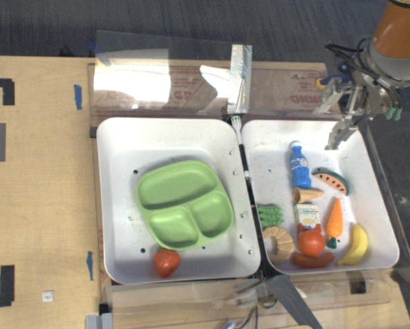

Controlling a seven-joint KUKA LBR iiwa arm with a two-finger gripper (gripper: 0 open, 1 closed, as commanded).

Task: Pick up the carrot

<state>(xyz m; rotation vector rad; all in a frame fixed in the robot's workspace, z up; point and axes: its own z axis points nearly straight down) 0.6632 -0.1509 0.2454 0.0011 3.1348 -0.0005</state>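
Two white bins side by side on the table [40,184]. Right bin [273,149]: carrot [334,218] lying near the right wall, tip toward the far side, between a watermelon slice [330,181] and a banana [356,245], just right of a tomato [312,242]; blue bottle [299,166] farther in. Left bin [116,149]: green divided plate [184,203] and a red fruit [166,262]. Jaws [339,137] above the right bin's far right corner, well apart from the carrot, empty; spread or pressed together, cannot tell.
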